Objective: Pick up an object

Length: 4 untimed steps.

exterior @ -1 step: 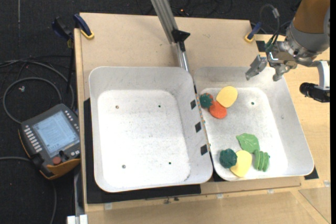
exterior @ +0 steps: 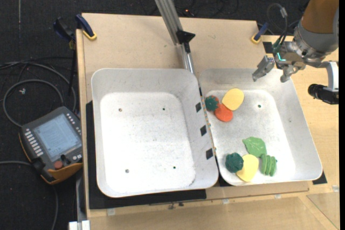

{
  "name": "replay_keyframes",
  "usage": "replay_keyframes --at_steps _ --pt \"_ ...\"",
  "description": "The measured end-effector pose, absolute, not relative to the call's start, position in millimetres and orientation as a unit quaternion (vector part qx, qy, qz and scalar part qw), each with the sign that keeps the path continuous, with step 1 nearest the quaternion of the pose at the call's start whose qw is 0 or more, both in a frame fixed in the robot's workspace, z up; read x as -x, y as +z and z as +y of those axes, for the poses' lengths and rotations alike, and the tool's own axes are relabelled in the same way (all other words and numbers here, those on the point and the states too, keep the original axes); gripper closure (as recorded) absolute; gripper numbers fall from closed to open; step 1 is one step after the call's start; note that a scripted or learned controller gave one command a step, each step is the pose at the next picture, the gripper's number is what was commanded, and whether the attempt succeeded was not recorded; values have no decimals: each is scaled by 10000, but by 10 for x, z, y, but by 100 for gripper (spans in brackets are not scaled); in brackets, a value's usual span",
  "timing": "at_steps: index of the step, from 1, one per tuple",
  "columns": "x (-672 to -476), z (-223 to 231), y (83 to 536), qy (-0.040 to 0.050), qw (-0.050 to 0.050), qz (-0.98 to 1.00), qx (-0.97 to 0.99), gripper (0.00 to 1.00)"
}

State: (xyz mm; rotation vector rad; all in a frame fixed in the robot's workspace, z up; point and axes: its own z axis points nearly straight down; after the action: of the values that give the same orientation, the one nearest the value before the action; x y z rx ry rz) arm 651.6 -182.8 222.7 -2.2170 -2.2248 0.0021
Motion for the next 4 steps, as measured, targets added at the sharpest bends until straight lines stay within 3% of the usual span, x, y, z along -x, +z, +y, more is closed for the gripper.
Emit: replay_keyframes --at_steps 3,4 --pt "-6509 -1768 933 6 8 -7085 7057 0" --pt "-6522 -1769 1061 -5 -14 -7088 7054 100"
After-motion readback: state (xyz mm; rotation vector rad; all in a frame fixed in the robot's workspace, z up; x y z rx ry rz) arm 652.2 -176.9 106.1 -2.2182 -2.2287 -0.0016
